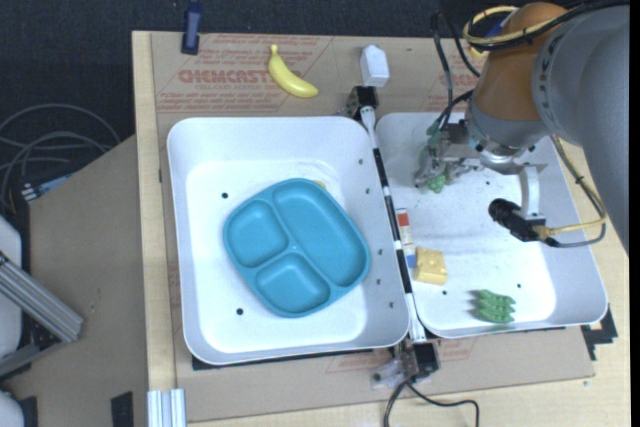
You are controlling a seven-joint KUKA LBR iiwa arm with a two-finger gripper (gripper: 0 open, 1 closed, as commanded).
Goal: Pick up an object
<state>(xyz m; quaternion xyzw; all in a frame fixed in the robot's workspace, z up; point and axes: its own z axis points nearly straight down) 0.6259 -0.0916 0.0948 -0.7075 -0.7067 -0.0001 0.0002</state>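
Arm: the grey KUKA arm [590, 75] reaches in from the right, its orange band [512, 65] above the wrist, and hangs over the far part of the right bin [570, 305].
Gripper: the gripper [437, 165] is low over the far left corner of the right bin, near the divider between the bins.
Fingers: a small green thing [434, 182] shows at the fingertips; whether the fingers are closed on it or merely beside it cannot be told.
Right bin: a shallow white bin with three loose objects in view.
Yellow block: a small yellow block [430, 266], like a wedge of cheese, lies on the left side of the right bin, just beside the divider and nearer than the gripper.
Green toy: a bumpy green toy [493, 306] lies in the near part of the right bin, to the right of the yellow block and well apart from the gripper.
Left bin: the left bin [200, 155] sits touching the right bin along the divider.
Blue plate: a blue three-compartment plate [293, 246] lies flat in the middle of the left bin.
Banana: a yellow toy banana [290, 76] lies on the board beyond the left bin, outside both bins.
White clip: a small white piece [375, 65] sits on the board beyond the right bin's far left corner, to the right of the banana.
Cables: grey cables [50, 150] coil on the floor to the left of the left bin.
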